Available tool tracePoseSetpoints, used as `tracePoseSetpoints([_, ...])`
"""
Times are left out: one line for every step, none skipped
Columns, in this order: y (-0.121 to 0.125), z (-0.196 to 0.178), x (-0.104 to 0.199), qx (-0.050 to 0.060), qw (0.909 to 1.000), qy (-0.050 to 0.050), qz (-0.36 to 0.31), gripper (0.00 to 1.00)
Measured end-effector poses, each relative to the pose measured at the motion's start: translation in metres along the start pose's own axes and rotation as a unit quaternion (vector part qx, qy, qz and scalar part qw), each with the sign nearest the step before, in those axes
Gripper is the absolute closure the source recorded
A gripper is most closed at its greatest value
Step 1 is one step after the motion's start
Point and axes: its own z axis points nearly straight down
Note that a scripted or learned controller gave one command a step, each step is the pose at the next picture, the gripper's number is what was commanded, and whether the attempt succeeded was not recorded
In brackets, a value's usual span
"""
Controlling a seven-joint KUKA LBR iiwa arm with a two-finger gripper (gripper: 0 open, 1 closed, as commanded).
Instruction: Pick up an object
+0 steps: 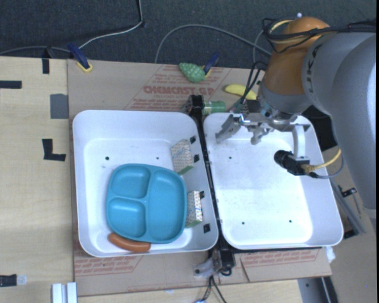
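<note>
Hanging over the back of the right bin with its jaws spread wide and holding nothing, the gripper looks ready to start, and should next cross to the left bin, where the blue plate and sausage lie.

Blue divided plate, orange sausage, white bins, grey arm with orange band

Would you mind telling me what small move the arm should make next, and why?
Probably shift left across the divider: the open two-finger gripper hangs over the right white bin, while the blue divided plate and orange sausage-shaped toy lie in the left white bin.
</note>
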Motion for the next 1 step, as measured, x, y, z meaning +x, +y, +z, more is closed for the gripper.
tracePoseSetpoints([-0.0296,0.0172,-0.0674,0.001,1.0,0.0,0.001,0.0])
